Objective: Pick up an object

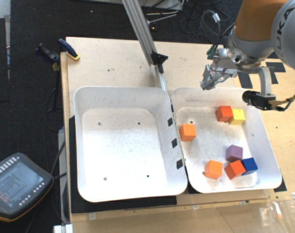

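Camera view puts your jaws (209, 83) above the right white plastic bin's (271, 171) far rim, their state impossible to tell. Small orange cube (187, 132) sits alone; the clustered cubes risk nudging or double grasps.

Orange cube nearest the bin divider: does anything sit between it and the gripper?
Nothing visible does. The gripper hangs over the right bin's far rim, and the orange cube stands alone on bare bin floor.

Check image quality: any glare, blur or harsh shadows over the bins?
Camera view: even, soft lighting; the white bins are bright, with speckles still visible; blocks such as the orange cube cast only faint shadows; the end effector looks slightly soft; bench edges look straight.
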`<state>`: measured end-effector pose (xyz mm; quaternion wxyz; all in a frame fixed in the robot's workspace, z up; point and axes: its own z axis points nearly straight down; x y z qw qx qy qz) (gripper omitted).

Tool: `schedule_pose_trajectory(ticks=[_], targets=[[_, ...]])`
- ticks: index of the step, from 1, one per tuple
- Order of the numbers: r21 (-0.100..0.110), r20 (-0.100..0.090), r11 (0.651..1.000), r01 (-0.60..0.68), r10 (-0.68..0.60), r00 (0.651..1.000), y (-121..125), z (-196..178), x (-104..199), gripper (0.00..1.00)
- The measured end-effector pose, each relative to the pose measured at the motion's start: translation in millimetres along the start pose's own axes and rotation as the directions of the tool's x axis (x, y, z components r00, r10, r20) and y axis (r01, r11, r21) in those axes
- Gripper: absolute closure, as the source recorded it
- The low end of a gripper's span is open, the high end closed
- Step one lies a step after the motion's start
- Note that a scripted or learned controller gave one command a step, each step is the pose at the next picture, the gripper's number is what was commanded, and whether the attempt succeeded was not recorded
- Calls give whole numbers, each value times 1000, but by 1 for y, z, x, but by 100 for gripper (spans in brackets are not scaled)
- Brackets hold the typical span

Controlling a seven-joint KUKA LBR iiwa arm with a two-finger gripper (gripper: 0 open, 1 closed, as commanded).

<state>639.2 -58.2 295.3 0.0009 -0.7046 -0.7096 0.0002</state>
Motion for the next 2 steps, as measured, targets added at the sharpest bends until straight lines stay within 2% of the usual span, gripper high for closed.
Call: schedule_pose_trajectory(ticks=[1,2], targets=[[1,-1,1000,0,0,1000,-24,8,50,100],[2,0,1000,0,0,1000,-37,38,96,100]])
